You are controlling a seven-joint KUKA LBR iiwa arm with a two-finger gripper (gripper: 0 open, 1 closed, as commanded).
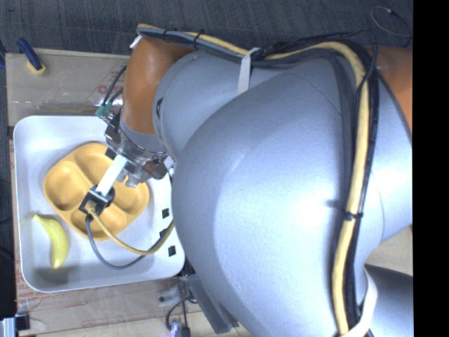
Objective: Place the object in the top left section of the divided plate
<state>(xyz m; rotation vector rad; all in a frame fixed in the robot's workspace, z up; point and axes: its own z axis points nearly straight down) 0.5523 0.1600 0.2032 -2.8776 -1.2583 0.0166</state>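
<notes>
Banana is lying on the white bin floor, right by the yellow divided plate but not in it, so nothing's placed yet. Gripper hangs over the plate's right side, and I can't tell if it's open or closed.

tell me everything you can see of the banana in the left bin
The banana is small, yellow and smooth, perhaps plastic, curved, whole and unpeeled. It lies flat on the floor of the white bin near its lower left corner, just below and left of the yellow divided plate, not on it. Its upper tip comes close to the plate's rim; whether they touch is unclear. Nothing grips it.
</notes>
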